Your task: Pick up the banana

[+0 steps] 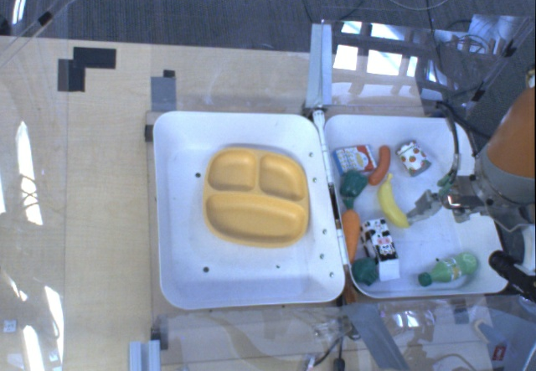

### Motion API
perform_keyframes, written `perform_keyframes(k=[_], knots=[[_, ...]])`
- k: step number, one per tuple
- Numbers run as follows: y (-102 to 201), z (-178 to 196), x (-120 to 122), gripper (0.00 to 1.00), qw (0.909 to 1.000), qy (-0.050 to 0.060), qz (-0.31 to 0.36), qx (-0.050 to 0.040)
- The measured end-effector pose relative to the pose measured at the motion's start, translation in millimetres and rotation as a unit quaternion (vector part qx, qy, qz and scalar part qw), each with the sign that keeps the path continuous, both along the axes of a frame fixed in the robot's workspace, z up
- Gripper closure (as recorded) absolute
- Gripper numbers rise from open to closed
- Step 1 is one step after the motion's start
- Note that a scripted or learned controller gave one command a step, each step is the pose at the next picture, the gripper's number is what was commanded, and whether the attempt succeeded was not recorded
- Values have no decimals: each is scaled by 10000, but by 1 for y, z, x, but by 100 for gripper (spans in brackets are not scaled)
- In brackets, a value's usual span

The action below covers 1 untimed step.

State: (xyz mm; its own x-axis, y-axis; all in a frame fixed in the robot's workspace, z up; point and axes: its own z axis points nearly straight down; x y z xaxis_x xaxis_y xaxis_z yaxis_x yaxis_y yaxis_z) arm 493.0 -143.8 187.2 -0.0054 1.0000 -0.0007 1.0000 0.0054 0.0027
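The yellow banana (391, 203) lies in the right bin (477, 231), near its middle, running from upper left to lower right. My gripper (433, 195) hangs just to the right of the banana's lower end and slightly above the bin floor, apart from the banana. Its fingers (421, 207) stand open with nothing between them. The arm's orange band (512, 143) shows at the right edge.
Around the banana lie a red sausage (382, 164), a blue-red carton (355, 159), a green vegetable (352, 185), a carrot (350, 232), a cow-print carton (381, 245), a strawberry-print item (412, 157) and a green bottle (449, 270). The left bin (180, 269) holds a yellow divided plate (255, 197).
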Motion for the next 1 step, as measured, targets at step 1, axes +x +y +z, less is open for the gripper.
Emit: perform_keyframes(k=[1], knots=[[32,-96,63,0,9980,-9,-633,5]])
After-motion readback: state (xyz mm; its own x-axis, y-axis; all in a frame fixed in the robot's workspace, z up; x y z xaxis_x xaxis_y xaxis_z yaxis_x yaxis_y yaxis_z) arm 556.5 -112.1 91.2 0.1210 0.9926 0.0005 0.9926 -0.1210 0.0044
